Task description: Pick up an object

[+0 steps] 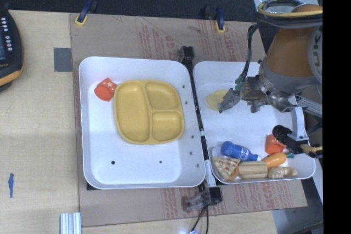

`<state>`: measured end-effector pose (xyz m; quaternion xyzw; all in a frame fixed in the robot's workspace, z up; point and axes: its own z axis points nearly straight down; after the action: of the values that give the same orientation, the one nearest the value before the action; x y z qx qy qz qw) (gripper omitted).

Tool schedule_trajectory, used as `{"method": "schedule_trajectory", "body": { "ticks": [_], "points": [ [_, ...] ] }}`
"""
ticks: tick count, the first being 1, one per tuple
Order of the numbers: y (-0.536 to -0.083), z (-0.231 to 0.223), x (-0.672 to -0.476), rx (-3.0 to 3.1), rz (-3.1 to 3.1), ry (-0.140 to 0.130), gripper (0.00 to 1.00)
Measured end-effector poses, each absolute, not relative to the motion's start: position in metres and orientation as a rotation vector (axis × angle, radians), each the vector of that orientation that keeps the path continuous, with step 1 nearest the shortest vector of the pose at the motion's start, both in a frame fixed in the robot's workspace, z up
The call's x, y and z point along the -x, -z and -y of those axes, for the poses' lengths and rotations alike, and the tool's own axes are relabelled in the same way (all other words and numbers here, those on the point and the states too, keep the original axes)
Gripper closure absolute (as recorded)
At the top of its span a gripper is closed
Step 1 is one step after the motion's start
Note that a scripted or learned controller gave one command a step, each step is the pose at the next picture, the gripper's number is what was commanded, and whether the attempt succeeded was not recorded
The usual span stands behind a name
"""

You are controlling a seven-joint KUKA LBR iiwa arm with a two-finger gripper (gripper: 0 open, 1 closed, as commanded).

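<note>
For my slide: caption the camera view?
Gripper hovers open over right bin; yellow tray in left bin.

Two bins (88,118) — one (yellow) tray (148,111)

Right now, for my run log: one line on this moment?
gripper: open, holding nothing | over right bin, near yellow piece | pick: not yet done

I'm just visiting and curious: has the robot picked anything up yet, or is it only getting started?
Nothing looks picked up yet. The end effector hangs over the right bin, beside a pale yellow object, with nothing visible between its fingers. The blue bottle, the orange carrot-like toy and the pizza-slice toy lie along the bin's near edge. The grasp and lift are left.
</note>
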<state>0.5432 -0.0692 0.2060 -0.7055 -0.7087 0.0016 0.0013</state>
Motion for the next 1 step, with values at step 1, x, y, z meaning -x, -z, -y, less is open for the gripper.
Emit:
{"method": "schedule_trajectory", "body": {
  "ticks": [1],
  "points": [
    [-0.1958,0.0727,-0.4720,2.213,2.217,-0.010,0.00]
  ]
}}
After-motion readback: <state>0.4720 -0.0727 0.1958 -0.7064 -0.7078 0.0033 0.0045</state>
